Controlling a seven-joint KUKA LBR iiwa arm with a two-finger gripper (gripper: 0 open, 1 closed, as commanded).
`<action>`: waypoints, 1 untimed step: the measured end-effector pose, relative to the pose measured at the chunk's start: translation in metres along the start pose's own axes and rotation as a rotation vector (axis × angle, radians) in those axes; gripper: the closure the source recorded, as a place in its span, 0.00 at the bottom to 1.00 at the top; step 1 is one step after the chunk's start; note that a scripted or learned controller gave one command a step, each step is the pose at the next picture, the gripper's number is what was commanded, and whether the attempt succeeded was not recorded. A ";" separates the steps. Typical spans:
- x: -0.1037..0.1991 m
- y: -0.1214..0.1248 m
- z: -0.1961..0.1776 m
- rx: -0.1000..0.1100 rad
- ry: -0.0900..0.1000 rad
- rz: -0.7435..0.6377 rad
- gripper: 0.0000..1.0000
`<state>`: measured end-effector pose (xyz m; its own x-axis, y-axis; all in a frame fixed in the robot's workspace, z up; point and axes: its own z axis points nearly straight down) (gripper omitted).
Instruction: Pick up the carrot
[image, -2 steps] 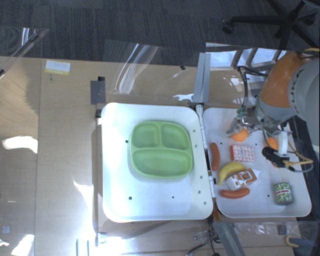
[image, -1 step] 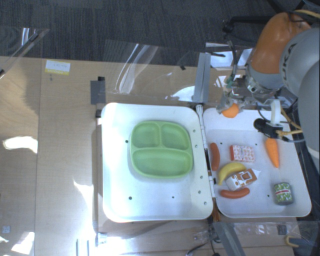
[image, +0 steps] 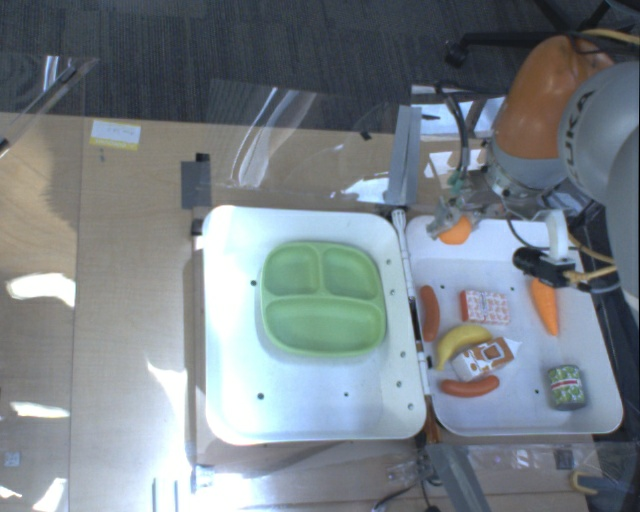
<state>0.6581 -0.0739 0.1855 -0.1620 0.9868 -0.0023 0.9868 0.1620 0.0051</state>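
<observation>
The carrot (image: 545, 305) lies in the right bin (image: 520, 425), near its right wall, well to the right of the gripper (image: 452, 212) and nearer. Its long axis runs far to near, thick end far and tip pointing near. The gripper hangs over the bin's far left corner, just above a small orange thing (image: 456, 233); whether it is apart or together cannot be told.

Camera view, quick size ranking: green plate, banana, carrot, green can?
1. green plate, by far the largest
2. banana
3. carrot and green can look about alike: the carrot is longer, the can wider, so I won't rank them.
</observation>
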 end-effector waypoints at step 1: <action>0.002 0.003 -0.012 -0.008 -0.003 -0.006 1.00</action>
<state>0.6605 -0.0719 0.1977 -0.1680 0.9858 -0.0050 0.9857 0.1681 0.0130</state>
